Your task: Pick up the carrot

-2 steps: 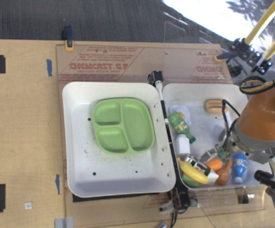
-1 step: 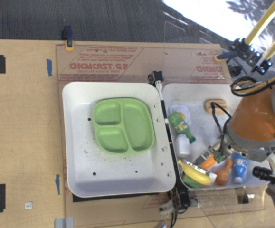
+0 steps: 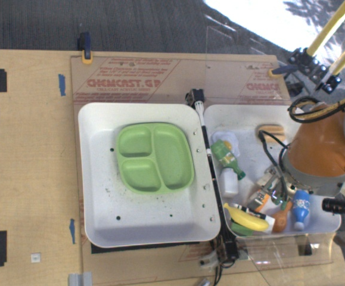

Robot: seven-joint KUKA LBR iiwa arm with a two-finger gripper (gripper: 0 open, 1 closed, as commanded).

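The tool [image 3: 272, 186] is reaching down into the right bin [image 3: 252, 115] from under the arm's orange band [image 3: 320, 149], and I cannot tell whether it is open, closed or gripping anything, because clutter and the wrist are hiding its tip. One carrot [image 3: 281, 216] is lying just below the tool, slightly to its right, near the bin's front wall; whether the two are touching is not clear. One blue bottle [image 3: 301, 207] is lying just to the right of the carrot. One banana [image 3: 248, 220] is resting to the carrot's left, along the front of the bin. One green bottle [image 3: 227, 158] is lying tilted left of the tool, near the wall between the bins, with one white bottle [image 3: 229, 182] just below it. One bun-like item [image 3: 271, 130] is sitting near the back of the bin, above the tool. Two white bins are sitting side by side on the surface [image 3: 29, 159]. The left bin [image 3: 98, 177] is holding one green plate [image 3: 155, 157] with three compartments, well apart from the tool.
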